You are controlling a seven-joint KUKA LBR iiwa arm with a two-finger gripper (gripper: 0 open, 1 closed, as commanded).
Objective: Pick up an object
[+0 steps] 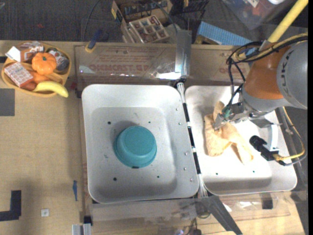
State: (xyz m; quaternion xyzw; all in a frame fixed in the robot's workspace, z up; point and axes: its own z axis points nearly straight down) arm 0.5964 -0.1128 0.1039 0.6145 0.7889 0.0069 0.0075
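A teal bowl (136, 146) lies upside down in the left white bin (98, 102). A crumpled tan cloth (220, 137) lies in the right white bin (244, 180), spread from its upper left toward its middle. My gripper (224, 117) hangs over the upper part of that cloth, right at its surface, with the grey arm and orange band (266, 80) reaching in from the right. The arm's wrist covers the cloth's upper right part.
A yellow bowl of toy fruit and boxes (35, 70) sits at the bench's far left. A clear plastic panel (132, 60) stands behind the left bin. Cables (288, 155) and a black fitting (259, 145) hang over the right bin's right side.
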